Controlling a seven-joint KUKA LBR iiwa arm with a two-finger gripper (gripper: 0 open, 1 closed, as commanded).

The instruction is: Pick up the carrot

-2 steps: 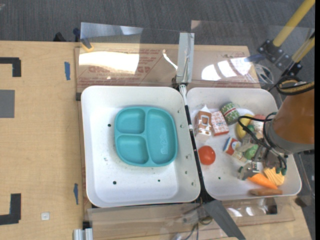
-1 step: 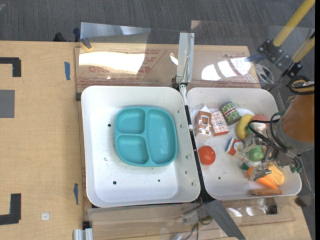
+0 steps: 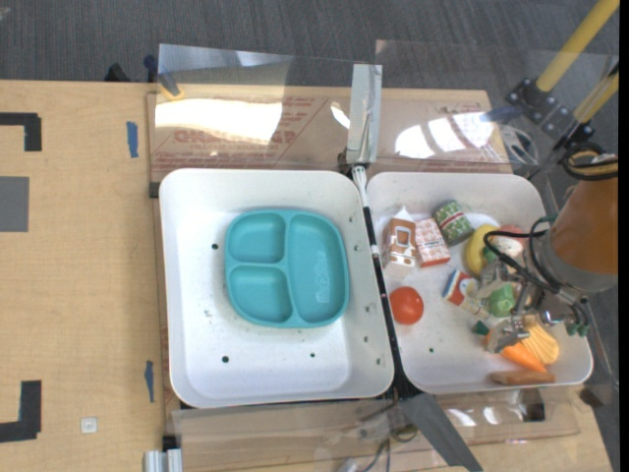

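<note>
Camera view: the arm's tool (image 3: 511,315) hangs low over the right bin (image 3: 432,362) on the worktop, amid clutter that hides whether it grips anything, so that cannot be told. The carrot (image 3: 524,356), an orange toy piece, lies at the bin's near right corner, just beside a yellow ridged piece (image 3: 542,342). Likely light, hard plastic and slick, it looks best taken across its narrow middle.

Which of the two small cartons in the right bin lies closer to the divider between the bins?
The brown carton. It lies beside the divider, while the red and white carton lies on its far side, toward the green can.
</note>
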